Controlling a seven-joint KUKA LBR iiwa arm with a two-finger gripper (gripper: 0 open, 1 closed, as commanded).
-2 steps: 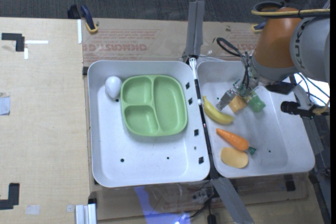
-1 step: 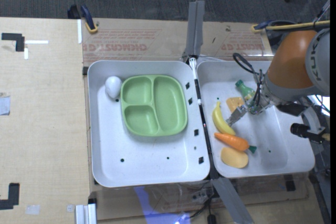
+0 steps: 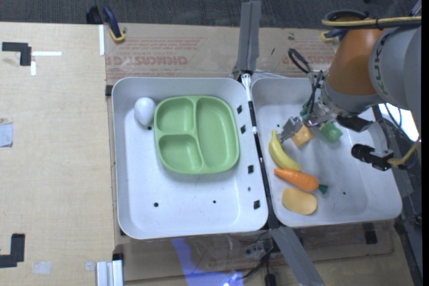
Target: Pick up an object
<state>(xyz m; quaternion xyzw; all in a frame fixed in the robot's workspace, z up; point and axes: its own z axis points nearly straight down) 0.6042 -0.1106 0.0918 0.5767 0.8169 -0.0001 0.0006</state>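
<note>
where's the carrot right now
The carrot lies in the right bin, toward its left side, between the banana above it and a yellow-orange piece below it.

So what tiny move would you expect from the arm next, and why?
Probably a short, straight lift. The hand sits low in the right white bin at a small tan block, with the yellow banana close beside; whether it grips the block is unclear, and lifting would show that.

A robotics lab: clamped bench, two white bins.
</note>
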